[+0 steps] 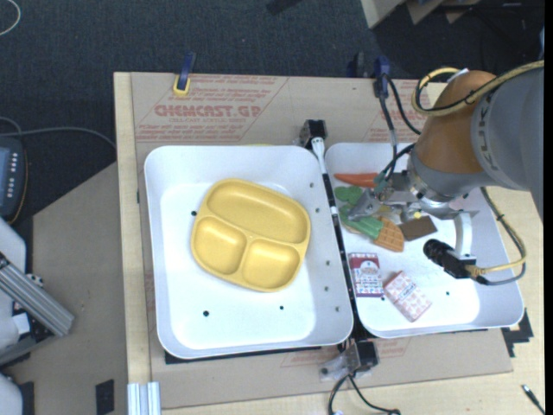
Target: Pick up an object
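My gripper (385,201) is low over the left part of the right bin (484,305), under the arm's orange band (449,137). It sits among a cluster of small toy foods: an orange carrot (356,180) just behind it, a green piece (349,197) at its left, another green piece (367,226) and a tan waffle (390,237) in front of it, and a brown piece (420,227) at its right. The wrist hides whatever lies right beneath it. I see nothing lifted off the bin floor.
The left bin (173,309) holds a yellow divided plate (251,233). In the near part of the right bin lie a red and white carton (366,275) and a pink patterned box (407,296). A black cable plug (445,258) hangs beside the wrist.
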You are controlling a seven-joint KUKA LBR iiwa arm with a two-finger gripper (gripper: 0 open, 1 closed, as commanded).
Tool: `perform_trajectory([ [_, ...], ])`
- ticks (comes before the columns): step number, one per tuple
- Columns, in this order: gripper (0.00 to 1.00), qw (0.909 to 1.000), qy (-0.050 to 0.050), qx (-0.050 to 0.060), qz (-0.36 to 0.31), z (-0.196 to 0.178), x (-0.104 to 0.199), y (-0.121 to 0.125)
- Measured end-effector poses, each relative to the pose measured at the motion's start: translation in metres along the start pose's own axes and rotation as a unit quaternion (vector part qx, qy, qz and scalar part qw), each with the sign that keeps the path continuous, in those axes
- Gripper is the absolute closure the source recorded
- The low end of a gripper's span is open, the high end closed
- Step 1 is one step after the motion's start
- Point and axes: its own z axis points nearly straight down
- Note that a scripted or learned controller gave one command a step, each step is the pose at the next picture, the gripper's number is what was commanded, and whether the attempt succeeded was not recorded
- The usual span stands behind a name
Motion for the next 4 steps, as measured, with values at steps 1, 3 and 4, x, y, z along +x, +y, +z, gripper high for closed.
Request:
perform_trajectory([
  [1, 1.00, 0.9999, -0.002, -0.011, 0.000, -0.016, 0.000, 0.006],
  [3, 1.00, 1.0000, -0.004, 0.002, 0.000, -0.132, -0.001, 0.000],
  [4, 1.00, 1.0000, -0.004, 0.005, 0.000, -0.131, -0.001, 0.000],
])
